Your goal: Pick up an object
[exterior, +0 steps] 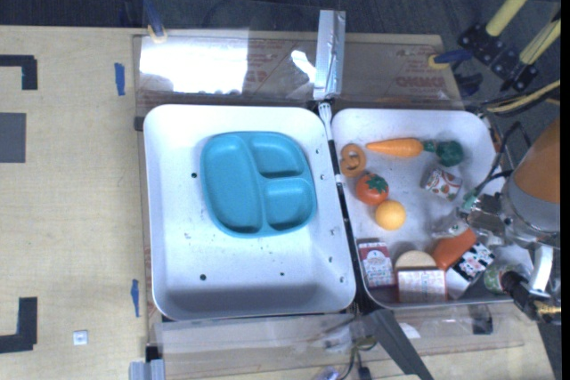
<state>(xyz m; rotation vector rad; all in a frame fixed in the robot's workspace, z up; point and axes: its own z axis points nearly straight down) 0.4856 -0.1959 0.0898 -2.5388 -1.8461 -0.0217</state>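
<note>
The right bin (405, 122) holds several toy foods. A carrot (396, 148) lies along the far side beside a green piece (448, 151). An orange pumpkin (353, 158), a tomato (371, 187) and an orange ball (390, 214) sit along the left wall. A small patterned can (441, 182) lies right of the middle. My gripper (476, 218) reaches in low from the right, just above an orange-red piece (454, 245) near the bin's front right corner. Whether it touches that piece is unclear.
The left bin (169, 218) holds a blue divided plate (258, 182). At the right bin's front edge stand a red box (375, 264), a tan round piece (415, 261), a red-and-white pack (420, 283) and a patterned card box (476, 261). Cables hang at the right.
</note>
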